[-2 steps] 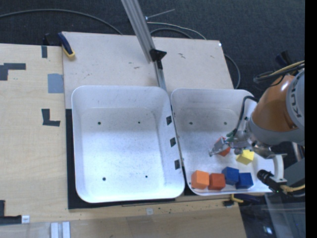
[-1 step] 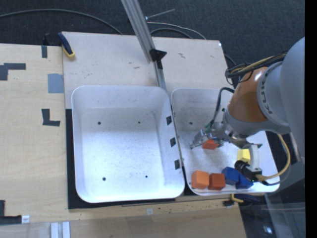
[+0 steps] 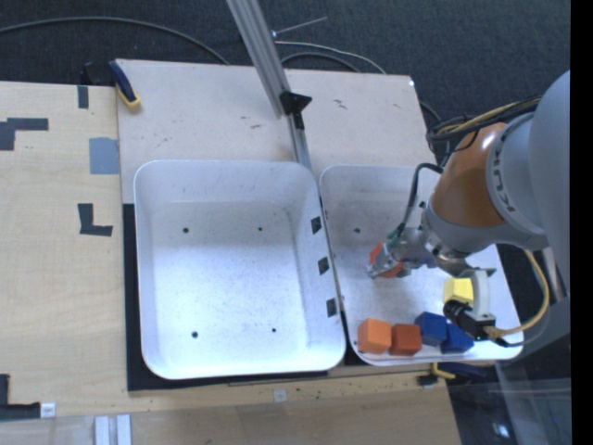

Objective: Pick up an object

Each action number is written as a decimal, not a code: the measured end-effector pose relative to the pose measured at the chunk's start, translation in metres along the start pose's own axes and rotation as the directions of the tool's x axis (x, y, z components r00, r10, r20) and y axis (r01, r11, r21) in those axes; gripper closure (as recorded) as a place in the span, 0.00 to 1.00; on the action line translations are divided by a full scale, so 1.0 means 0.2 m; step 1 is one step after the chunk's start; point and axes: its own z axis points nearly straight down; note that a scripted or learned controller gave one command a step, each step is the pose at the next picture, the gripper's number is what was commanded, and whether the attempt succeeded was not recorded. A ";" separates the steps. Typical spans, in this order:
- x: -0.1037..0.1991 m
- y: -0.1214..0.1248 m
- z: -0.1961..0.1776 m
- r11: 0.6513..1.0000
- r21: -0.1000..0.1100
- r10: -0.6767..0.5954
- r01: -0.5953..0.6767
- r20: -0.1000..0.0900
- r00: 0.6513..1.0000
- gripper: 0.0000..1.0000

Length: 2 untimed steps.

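Red object (image 3: 387,265) sits at the tool (image 3: 384,260) tips, right bin (image 3: 357,202).

The scene is viewed from one fixed camera set high above the surface (image 3: 56,248), angled down at a slant over both bins (image 3: 153,248), moderately near.

right bin (image 3: 363,185): far half open | near edge: blocks (image 3: 412,335) crowd wall

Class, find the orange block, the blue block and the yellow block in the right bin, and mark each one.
orange block (image 3: 373,335): camera view, middle of its top face.
blue block (image 3: 434,327): camera view, centre of its upper face.
yellow block (image 3: 459,291): camera view, middle of its visible face.
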 end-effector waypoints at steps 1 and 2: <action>0.46 -0.05 -0.48 1.000 -0.008 -0.007 0.007 -0.001 1.000 1.00; 0.84 -0.06 -0.45 1.000 -0.001 -0.008 0.008 -0.001 1.000 1.00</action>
